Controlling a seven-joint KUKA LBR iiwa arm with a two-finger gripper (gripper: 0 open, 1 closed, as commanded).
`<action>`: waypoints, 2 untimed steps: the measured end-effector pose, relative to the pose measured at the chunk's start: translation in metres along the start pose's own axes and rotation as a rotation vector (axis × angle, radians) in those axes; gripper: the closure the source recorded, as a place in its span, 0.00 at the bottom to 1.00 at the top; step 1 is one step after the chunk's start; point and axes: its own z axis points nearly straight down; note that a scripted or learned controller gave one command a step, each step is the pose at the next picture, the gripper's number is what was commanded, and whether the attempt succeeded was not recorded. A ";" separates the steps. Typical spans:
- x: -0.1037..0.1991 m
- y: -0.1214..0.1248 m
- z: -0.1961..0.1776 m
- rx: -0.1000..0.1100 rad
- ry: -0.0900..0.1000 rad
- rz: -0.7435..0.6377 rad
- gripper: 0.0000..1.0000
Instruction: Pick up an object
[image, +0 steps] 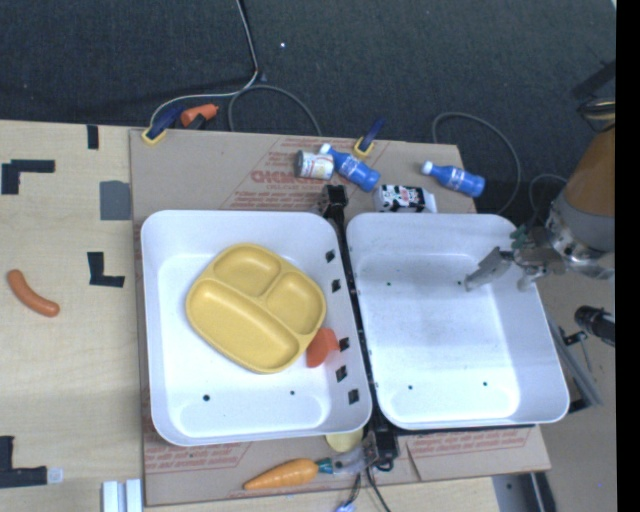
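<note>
Plate (258, 306) lies well left of gripper (497, 268), seemingly empty.

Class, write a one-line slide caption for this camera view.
Gripper over the right bin; yellow divided plate lies in the left bin.

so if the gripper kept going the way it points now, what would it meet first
Probably the bare white floor of the right bin. The gripper slants left and down over that bin, with nothing lying in its line. Its height is hard to judge from this view.
</note>
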 end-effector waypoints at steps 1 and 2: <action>0.081 -0.040 0.102 0.006 0.004 -0.003 0.00; 0.127 0.036 0.102 -0.008 -0.002 -0.005 0.00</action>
